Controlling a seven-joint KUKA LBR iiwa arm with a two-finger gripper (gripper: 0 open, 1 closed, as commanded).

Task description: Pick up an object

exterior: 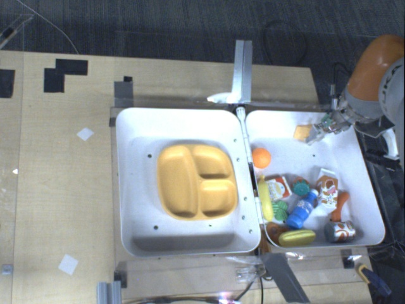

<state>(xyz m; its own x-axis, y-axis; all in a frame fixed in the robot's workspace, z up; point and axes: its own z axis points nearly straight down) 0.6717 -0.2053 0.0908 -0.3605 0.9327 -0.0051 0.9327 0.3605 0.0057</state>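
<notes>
claw (320, 130) over right bin (367, 189) far corner | beside tan block (303, 132)

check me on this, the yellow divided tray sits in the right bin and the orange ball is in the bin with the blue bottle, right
Not quite. The camera view shows the yellow divided tray in the left bin, not the right one. The rest holds: the orange ball lies in the right bin, the same bin as the blue bottle.
</notes>
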